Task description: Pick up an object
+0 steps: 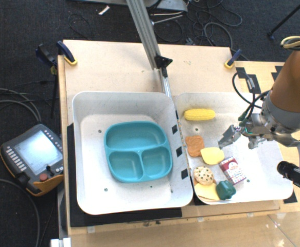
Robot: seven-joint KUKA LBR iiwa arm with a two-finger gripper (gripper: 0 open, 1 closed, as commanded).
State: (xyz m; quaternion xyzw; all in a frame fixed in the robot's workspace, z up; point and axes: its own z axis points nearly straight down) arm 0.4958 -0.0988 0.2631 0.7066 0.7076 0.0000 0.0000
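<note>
Yellow cheese wedge [212,155] in right bin [273,181], just below-left of jaws [231,136], jaws' spread unclear

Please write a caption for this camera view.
Gripper hovering above toy food in right bin; teal tray in left bin.

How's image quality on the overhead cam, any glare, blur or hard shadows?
Camera view: even, soft light, faint shadows under the teal tray; mild glare on the pendant screen; gripper slightly soft, toy food sharp; white bins bright but not clipped.
</note>
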